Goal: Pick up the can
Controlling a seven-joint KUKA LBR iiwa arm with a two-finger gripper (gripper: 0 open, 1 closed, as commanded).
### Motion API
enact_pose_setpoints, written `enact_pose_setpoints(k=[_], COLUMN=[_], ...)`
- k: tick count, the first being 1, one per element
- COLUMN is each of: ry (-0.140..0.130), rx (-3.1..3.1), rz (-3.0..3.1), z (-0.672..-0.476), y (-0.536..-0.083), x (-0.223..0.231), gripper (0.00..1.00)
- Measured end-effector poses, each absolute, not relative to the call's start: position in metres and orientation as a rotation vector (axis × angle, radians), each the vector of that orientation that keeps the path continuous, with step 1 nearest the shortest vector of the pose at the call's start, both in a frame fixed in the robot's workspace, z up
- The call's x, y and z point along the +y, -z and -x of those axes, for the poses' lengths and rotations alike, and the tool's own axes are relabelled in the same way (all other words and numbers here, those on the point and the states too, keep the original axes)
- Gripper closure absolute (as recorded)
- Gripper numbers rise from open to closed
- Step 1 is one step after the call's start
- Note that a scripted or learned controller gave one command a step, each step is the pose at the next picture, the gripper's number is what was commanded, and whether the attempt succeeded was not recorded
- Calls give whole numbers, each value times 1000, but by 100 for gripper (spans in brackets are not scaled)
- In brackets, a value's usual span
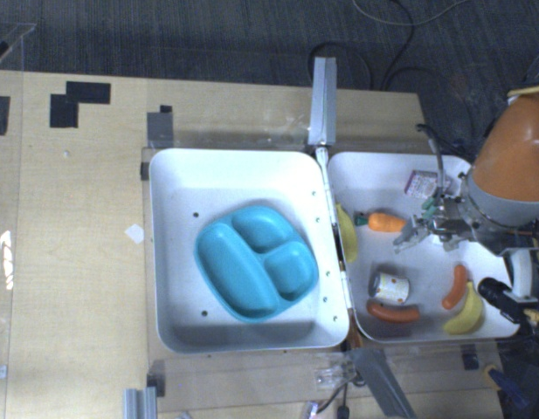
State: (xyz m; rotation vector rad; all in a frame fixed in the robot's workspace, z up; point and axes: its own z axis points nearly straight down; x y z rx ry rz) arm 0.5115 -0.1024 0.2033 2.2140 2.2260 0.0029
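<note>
Silver metal can lies tipped near the right white bin's front edge, touching a red sausage; the open, empty gripper could nudge it rolling.

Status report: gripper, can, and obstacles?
Gripper above right bin, holding nothing. Can lies free. Sausage touches it.

Even, bright overhead light. White bins near blown out; soft shadows along their inner walls. Faint glare streaks on bench, left. Mild softness overall; far floor dim.
</note>
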Motion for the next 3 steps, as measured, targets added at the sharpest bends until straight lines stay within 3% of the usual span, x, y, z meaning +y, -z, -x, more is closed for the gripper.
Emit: enact_pose_setpoints(k=[1, 2, 3], ry=[-14, -34, -36], rx=[1994, 1748, 1750], rz=[-2415, -2581, -2562], z=[-586, -650, -652], y=[-124, -109, -124], x=[-147, -177, -179], gripper=[0, 0, 100])
